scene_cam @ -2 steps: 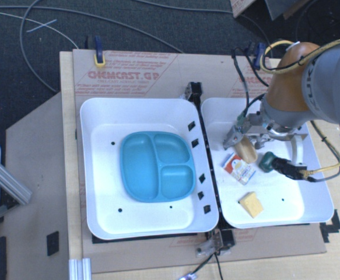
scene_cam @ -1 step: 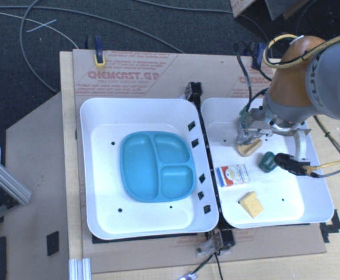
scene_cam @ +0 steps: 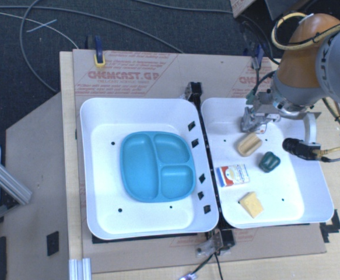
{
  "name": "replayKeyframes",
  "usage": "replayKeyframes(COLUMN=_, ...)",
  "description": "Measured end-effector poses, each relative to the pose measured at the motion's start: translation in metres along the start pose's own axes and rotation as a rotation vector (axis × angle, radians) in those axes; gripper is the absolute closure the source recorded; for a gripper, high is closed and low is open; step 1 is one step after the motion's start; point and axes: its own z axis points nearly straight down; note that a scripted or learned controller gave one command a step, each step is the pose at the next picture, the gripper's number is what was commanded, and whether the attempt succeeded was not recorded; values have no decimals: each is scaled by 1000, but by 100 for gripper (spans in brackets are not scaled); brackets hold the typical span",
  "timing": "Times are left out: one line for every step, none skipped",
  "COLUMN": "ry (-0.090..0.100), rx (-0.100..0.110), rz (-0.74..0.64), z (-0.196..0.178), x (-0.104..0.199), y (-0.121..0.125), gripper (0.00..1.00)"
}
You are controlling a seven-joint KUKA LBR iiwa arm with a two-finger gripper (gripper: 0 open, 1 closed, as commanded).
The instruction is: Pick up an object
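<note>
tray (scene_cam: 157,165) blue | block (scene_cam: 269,161) dark green | card (scene_cam: 232,175) seemingly red-white-blue

floor: dark carpet (scene_cam: 158,10) | cables (scene_cam: 53,4) | bench: cardboard-topped (scene_cam: 135,69)

A blue divided plate (scene_cam: 157,166) with three compartments lies flat in the middle of the left white bin (scene_cam: 94,174). Beside that bin, across a row of black clips (scene_cam: 199,159) on the shared edge, sits the right white bin (scene_cam: 309,206). Both bins rest on a brown board (scene_cam: 135,72) printed with red lettering. A blue and yellow clamp (scene_cam: 99,51) grips the board's far edge, beyond the left bin. Grey cables (scene_cam: 53,7) trail over the dark floor behind the board.
</note>
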Motion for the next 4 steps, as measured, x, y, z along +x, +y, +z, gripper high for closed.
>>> replayKeyframes(ry=0, rx=1, rz=2, z=-51, x=-4, y=-8, gripper=100)
replayKeyframes(ry=0, rx=1, rz=1, z=-95, x=-6, y=-7, gripper=100)
replayKeyframes(ry=4, rx=8, rz=-4, z=-90, x=51, y=-14, gripper=100)
replayKeyframes(ry=2, rx=9, rz=-2, z=-76, x=92, y=-8, gripper=100)
